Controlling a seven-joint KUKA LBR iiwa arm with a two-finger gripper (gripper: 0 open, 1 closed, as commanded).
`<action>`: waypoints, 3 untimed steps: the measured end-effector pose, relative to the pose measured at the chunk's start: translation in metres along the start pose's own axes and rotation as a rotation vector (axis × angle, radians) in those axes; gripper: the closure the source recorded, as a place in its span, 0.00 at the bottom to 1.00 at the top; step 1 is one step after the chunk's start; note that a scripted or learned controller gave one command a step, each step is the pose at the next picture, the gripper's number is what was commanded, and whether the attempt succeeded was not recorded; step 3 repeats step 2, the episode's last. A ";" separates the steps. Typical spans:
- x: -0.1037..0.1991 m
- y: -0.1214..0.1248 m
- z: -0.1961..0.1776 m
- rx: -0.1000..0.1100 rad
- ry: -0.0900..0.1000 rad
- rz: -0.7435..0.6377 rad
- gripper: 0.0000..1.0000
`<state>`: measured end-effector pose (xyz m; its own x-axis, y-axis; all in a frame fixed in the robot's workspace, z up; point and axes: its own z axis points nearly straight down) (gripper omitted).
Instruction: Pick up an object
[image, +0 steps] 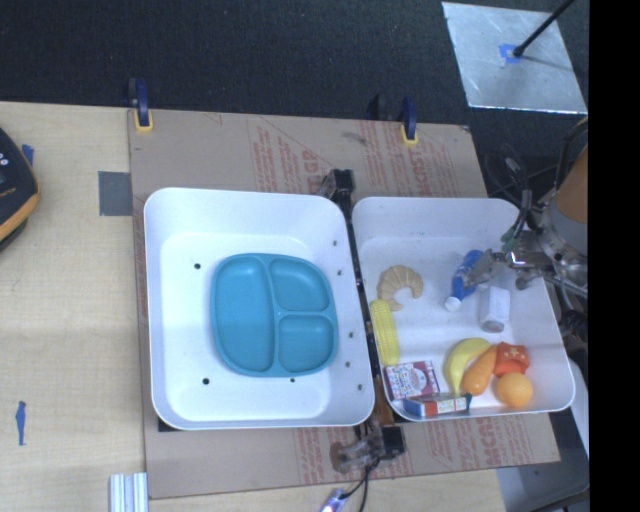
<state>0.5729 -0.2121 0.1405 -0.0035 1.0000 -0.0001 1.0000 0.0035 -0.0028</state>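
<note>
The right bin (430, 215) holds several small items. A tan croissant (401, 282) lies near its middle, with a yellow corn cob (385, 332) along the left wall. A blue bottle (465, 277) and a grey cylinder (493, 309) lie toward the right. At the front sit a yellow banana (461, 357), an orange carrot (479, 372), a red pepper (511, 357), an orange fruit (514, 390) and a red-and-white packet (411, 380). My gripper (506, 268) reaches in from the right, just above the grey cylinder and beside the blue bottle. It is open and holds nothing.
The left bin (180, 400) holds a blue divided plate (273, 312). A thin red-and-white tube (440, 405) lies against the right bin's front wall. Clamps (141, 105) pin the cardboard sheet under both bins. A yellow-and-black device (12, 190) sits at the far left.
</note>
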 end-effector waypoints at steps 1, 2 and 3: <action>0.000 0.045 0.049 0.001 -0.001 -0.001 0.00; -0.001 0.045 0.038 0.000 -0.002 -0.003 1.00; -0.001 0.045 0.038 0.000 -0.002 -0.003 1.00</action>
